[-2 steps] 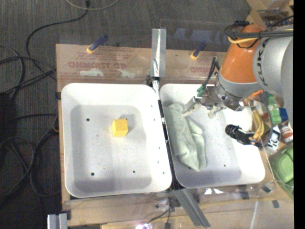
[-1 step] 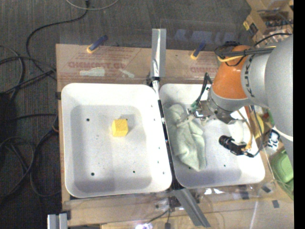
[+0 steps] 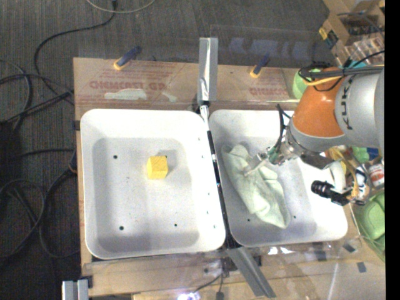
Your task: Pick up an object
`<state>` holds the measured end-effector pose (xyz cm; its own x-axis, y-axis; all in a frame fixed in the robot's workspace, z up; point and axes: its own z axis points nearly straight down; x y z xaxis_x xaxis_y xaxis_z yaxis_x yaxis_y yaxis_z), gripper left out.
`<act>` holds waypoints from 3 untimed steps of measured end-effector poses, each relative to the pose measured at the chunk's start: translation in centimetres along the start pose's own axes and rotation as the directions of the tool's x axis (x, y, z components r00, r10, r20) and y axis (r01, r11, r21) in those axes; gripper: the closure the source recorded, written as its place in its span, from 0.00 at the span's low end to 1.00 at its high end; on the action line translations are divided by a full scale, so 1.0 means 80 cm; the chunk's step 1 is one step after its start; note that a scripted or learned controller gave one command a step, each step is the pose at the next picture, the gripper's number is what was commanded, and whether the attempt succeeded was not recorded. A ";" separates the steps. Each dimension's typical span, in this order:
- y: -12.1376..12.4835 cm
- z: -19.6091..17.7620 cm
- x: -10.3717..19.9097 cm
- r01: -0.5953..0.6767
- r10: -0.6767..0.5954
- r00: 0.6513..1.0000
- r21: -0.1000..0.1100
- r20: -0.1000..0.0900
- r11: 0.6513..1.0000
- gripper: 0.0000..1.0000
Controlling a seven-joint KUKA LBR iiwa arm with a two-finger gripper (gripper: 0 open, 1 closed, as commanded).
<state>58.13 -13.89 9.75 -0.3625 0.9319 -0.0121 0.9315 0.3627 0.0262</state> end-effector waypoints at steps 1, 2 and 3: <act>0.097 0.003 0.008 0.062 -0.062 0.998 0.003 0.000 0.998 0.00; 0.087 0.003 0.009 0.061 -0.061 0.998 0.001 0.000 0.998 0.00; 0.042 0.001 0.005 0.086 -0.086 0.996 0.003 0.000 0.996 0.00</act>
